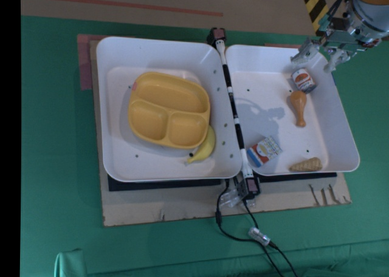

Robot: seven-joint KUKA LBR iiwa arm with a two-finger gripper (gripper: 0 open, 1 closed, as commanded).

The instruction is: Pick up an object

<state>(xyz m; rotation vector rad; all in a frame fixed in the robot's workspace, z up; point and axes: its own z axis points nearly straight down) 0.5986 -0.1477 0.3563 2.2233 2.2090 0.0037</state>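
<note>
My gripper [320, 58] hangs over the far right corner of the right bin [340, 130], with its two pale fingers spread apart and nothing between them. Just below it a small red and white can [303, 79] lies in the bin. A brown toy drumstick [298, 106] lies a little nearer, below the can. Toward the front of that bin are a small white, orange and blue carton [264, 150] and a tan cone-shaped piece [306, 164].
The left bin [115, 154] holds a yellow divided plate [168, 110] and a banana [204, 147] at the plate's front right edge. A black and white ridge [231, 102] divides the bins. Cables [252, 227] trail over the green cloth in front.
</note>
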